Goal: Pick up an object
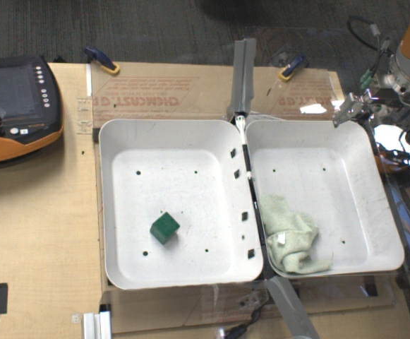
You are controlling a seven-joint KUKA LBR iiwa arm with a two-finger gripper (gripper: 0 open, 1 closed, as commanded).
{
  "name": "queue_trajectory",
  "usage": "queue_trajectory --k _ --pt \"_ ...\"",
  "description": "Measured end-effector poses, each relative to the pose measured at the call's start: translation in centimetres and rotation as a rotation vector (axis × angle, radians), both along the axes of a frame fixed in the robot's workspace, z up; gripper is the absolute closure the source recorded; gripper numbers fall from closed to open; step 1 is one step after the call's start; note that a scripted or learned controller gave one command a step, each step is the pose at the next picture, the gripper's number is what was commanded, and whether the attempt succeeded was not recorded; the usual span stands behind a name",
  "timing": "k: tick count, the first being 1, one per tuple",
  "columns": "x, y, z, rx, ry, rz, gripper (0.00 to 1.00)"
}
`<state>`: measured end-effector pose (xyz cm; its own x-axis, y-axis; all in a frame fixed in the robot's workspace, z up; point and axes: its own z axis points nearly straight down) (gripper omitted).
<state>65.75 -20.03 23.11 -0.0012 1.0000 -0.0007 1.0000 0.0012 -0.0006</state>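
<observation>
Two bins: right bin (346, 189) has crumpled cloth (293, 242) at 7 o'clock, left bin (120, 210) has green cube (165, 227) at 6. Gripper (351, 110) parked at right bin's 1 o'clock rim, probably empty; grip state unreadable. Risk: cloth bunches, slips out.

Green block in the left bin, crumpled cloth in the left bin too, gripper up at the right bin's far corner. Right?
Not quite. The camera view shows the crumpled cloth in the right bin, not the left. The green block is in the left bin, and the gripper is at the right bin's far corner.
</observation>
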Motion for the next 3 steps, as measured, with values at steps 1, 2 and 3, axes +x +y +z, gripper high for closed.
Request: queue_trajectory --k 1,2,3 --pt "0.2 6.3 -13.8 -0.001 -0.003 -0.120 0.00" --pt "-9.4 9.8 -13.9 0.001 0.001 -0.012 0.00" --pt "-3.8 22.3 -3.9 0.000 -0.001 0.025 0.00"
